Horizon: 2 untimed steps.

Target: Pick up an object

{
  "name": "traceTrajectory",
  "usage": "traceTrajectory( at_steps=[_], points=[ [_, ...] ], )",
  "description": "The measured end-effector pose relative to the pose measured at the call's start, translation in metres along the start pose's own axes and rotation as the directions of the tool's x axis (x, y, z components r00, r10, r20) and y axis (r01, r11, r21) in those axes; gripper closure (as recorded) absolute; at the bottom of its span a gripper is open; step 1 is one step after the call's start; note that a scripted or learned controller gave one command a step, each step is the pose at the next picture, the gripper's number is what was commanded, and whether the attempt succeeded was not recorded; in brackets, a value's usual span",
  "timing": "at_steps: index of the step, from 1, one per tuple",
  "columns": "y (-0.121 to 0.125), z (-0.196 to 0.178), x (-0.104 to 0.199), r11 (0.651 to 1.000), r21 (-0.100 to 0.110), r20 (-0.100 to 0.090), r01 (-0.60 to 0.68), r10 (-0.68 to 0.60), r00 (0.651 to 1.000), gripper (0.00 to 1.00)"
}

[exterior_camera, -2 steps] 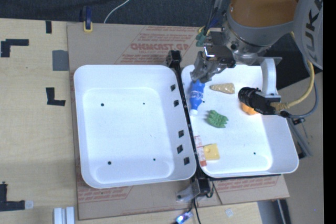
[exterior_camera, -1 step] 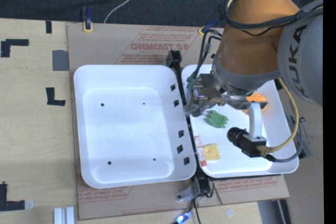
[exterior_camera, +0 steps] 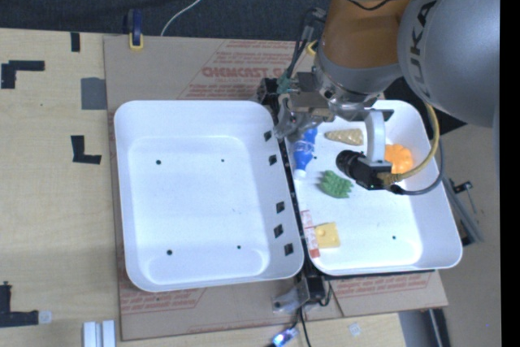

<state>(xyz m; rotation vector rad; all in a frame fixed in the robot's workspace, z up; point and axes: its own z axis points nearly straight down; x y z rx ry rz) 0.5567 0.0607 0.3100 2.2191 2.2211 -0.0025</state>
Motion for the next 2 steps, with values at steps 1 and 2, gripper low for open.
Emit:
traceTrajectory(
  at_steps=[1,2],
  points=[
    [-0.051,0.077,-0.028,1.0,0.014,-0.001,-0.004,0.004,1.0,1.0],
    [-0.015,0.034,-0.015,1.0,-0.003,-0.003,0.002,-0.002,1.0,1.0]
  ],
)
